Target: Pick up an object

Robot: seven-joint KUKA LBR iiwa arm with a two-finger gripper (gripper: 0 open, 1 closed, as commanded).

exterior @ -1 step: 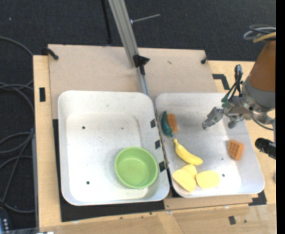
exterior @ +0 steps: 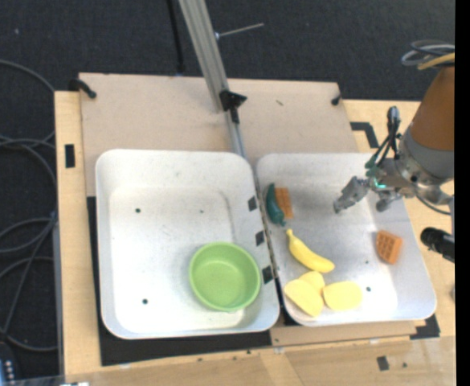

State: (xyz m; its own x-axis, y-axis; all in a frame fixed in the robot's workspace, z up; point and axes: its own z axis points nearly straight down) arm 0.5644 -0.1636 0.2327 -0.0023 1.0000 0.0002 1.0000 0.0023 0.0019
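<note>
White plastic was the whole stage: two shallow bins side by side on the bench. The left bin had just one thing in it, a green bowl sitting down at about 5 o'clock of its floor, upright, close to the front wall.

Moving over to the right bin, the stuff was mostly along its left and front. A teal and orange thing lay right against the divider at 9 o'clock, too blurry to say what it was. Just below it was a banana, long axis running from 11 to 5 o'clock. Touching its lower end were two yellow pieces at 6 o'clock, side by side, near the front rim. An orange block sat alone at 3 o'clock, well apart from the rest.

The gripper hung over the upper right part of that bin, above bare floor. Its fingers looked spread apart, one pointing off toward 8 o'clock, with nothing between them and touching nothing, as far as I could see.

My guess: the block was the nearest pick, lying at about 5 o'clock from the fingers. The banana was farther off at 8 o'clock, and its slant would call for turning the wrist across it.
</note>
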